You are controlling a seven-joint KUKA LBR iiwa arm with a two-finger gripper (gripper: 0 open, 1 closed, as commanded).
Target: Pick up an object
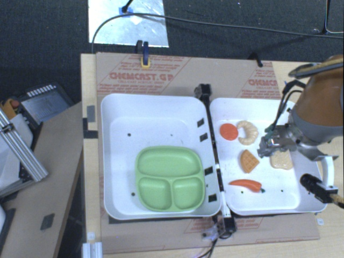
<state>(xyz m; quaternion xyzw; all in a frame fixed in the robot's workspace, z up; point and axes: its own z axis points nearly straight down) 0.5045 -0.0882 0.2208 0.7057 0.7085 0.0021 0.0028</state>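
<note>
In the right bin (236, 204) lie a red-orange round piece (229, 131), a pale curled shrimp-like piece (248, 131), an orange waffle-like piece (249, 160), a red chili pepper (245, 185) and a beige piece (282, 160). My gripper (272, 145) hangs low over the bin's right half, just left of and above the beige piece and right of the waffle piece. The arm's grey and orange body covers what lies to its right.
The left bin (115, 117) holds a green three-compartment plate (169, 177). A black divider with clips (210, 144) runs between the bins. Cardboard (161, 74) lies under both. A cable and a foil sheet (129, 12) sit behind; equipment stands at the left.
</note>
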